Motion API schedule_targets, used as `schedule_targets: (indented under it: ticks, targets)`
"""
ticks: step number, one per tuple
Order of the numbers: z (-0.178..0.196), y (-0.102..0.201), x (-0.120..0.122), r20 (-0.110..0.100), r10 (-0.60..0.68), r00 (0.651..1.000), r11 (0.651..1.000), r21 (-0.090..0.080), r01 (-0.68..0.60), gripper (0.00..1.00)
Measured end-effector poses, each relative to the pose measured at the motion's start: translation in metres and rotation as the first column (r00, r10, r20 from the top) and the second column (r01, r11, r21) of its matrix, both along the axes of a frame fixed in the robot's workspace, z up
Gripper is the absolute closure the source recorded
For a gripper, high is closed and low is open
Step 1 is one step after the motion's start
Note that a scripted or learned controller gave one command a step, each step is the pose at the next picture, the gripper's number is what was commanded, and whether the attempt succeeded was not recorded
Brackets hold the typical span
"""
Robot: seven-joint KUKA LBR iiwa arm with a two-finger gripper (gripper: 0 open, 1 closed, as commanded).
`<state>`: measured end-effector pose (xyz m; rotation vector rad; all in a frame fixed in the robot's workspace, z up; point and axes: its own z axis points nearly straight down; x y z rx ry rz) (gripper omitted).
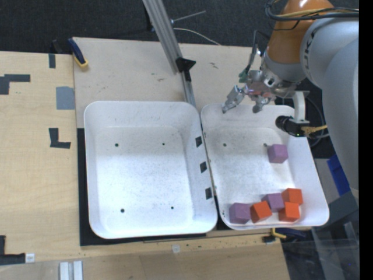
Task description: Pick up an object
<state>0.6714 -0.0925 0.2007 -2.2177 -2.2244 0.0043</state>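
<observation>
My gripper (242,102) hangs over the far edge of the right bin (233,142), fingers spread apart with nothing between them. A lone purple block (278,153) lies in the right bin, below and to the right of the gripper. Along the bin's near edge sits a cluster: a purple block (239,213), an orange block (261,211), a second purple block (274,202), and two orange blocks (292,196) (289,212). The gripper is well clear of all of them.
The left bin (143,168) stands beside the right one, their rims touching. A slanted metal rail (169,39) runs down to the gap between the bins. A blue and yellow tool (77,52) lies at the far left of the bench.
</observation>
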Motion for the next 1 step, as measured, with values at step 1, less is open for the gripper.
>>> schedule_targets:
  ticks: [1]
  targets:
    - [-0.0953, -0.0639, 0.0072, -0.007, -0.006, 1.000, 1.000, 0.000, 0.006, 0.00]
